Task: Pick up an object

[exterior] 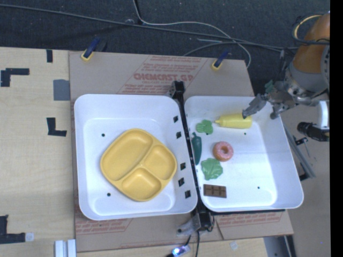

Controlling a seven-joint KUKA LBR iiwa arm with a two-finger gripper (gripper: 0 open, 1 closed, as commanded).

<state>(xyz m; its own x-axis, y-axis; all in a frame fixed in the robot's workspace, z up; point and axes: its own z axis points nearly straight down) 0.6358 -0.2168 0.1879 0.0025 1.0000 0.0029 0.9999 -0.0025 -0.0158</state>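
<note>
Here gripper [263,105] spread, holding nothing, above right bin [278,165] rim, near yellow bottle [234,122]; donut [223,151] apart.

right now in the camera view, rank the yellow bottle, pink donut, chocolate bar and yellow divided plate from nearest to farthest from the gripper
1. yellow bottle: top of the right bin, just beside the gripper.
2. pink donut: middle of the right bin.
3. chocolate bar: near front edge of the right bin.
4. yellow divided plate: in the left bin, farthest away.
</note>
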